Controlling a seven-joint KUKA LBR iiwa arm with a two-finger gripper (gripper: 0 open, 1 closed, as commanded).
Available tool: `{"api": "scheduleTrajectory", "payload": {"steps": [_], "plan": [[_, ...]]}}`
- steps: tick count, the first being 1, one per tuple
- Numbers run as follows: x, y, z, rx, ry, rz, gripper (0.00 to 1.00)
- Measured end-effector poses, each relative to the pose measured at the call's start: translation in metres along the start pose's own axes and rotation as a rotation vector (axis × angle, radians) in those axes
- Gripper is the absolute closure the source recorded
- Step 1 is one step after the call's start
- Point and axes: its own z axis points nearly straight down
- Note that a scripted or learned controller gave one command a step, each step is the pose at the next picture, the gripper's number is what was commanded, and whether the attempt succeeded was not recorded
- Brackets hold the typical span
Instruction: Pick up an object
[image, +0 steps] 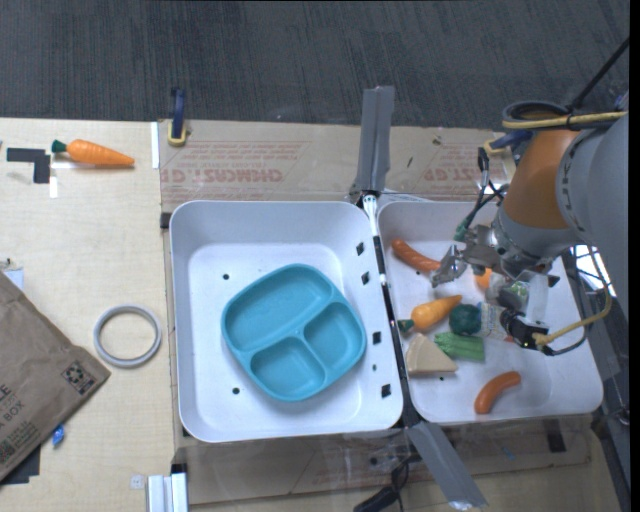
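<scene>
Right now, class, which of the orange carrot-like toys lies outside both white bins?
The carrot with the green top, lying on the bench at far left. The other orange pieces sit in the right bin.

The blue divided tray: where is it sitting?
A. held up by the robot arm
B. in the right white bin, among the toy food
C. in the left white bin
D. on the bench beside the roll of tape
C: the blue divided tray lies flat on the floor of the left white bin, while the toy food, such as the carrot, is in the right white bin.
</scene>
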Motion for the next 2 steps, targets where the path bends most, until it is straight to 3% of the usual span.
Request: {"api": "scheduleTrajectory", "payload": {"steps": [2], "plan": [[-0.058, -0.103, 0.008, -0.005, 0.002, -0.338, 0.00]]}}
